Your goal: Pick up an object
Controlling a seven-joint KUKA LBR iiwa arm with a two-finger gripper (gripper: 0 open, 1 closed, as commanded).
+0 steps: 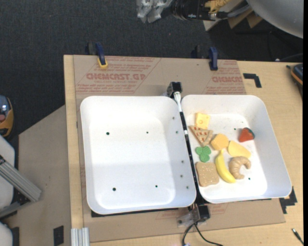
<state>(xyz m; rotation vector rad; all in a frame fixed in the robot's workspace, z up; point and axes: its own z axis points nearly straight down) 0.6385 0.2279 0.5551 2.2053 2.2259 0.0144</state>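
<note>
The small red plastic strawberry toy [246, 135] lies just right of the yellow plastic banana [224, 169] in the right white bin [269, 144]. Probably light, rigid, slippery: grip its sides. Gripper [150, 10] state: cannot tell.

The grey arm [281, 14] shows as a curved bulk at the top right corner. Left of it, along the top edge, the claw [153, 10] sits as a pale metallic shape, its wrist dark with yellow cabling.
</note>
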